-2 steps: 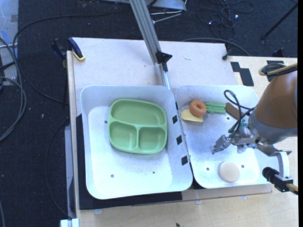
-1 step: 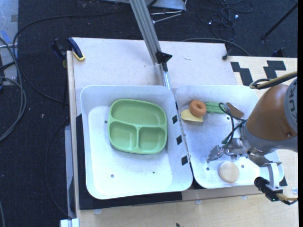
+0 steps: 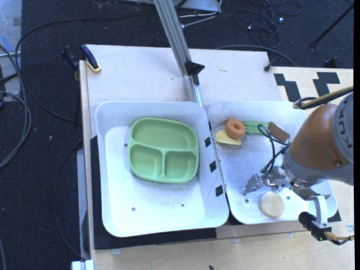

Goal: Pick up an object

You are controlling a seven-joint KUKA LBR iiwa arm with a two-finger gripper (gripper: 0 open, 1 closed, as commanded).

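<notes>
Holding green tray [image 3: 164, 150]: left bin [image 3: 112, 207]

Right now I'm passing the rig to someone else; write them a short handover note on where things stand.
Pincer: low in the right bin, next to the round beige piece; nothing visibly between its fingers, and open or shut can't be told from here.
Right bin also holds the orange ring on a yellow piece, a green item and a brown item near the far wall.
Left bin: green divided tray.
Done: nothing lifted.
Left: grasp and lift one object; the beige piece is nearest.
</notes>
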